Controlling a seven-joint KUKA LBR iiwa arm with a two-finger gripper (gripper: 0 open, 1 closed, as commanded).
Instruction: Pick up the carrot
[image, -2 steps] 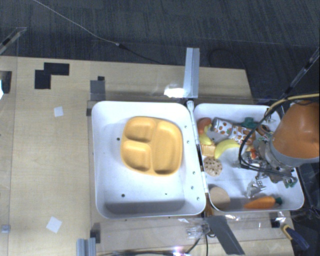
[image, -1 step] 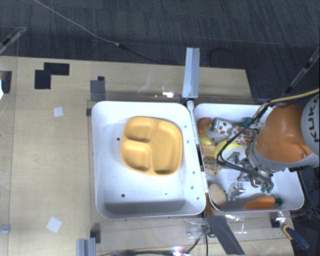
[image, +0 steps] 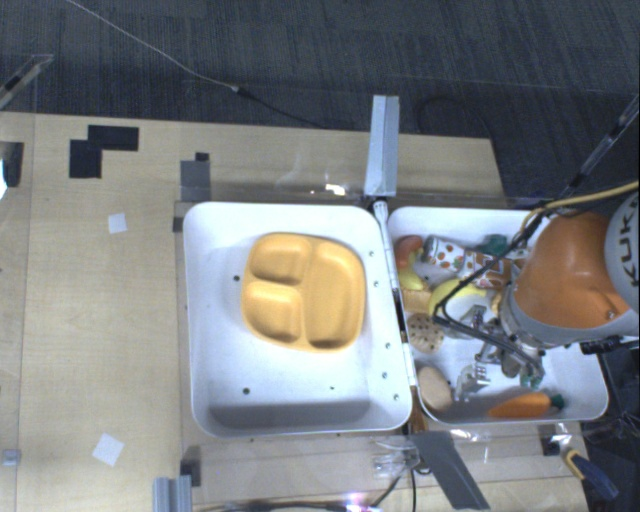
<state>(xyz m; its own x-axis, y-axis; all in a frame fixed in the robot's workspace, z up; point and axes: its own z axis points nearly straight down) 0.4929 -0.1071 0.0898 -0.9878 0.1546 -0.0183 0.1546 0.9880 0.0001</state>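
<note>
The pincer (image: 480, 377) hangs in the right bin (image: 590, 400), just above-left of the carrot (image: 520, 405); whether it is open or closed cannot be told.

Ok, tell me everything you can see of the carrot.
The carrot is a small orange piece with a green stub at its right end, smooth and slightly shiny like a plastic toy. It lies flat, lengthwise along the near wall of the right bin, close to the near right corner. It looks whole. The gripper hangs just above and to its left, apart from it, with nothing of the carrot between its fingers. A pale rounded thing lies further left in the same bin.
</note>
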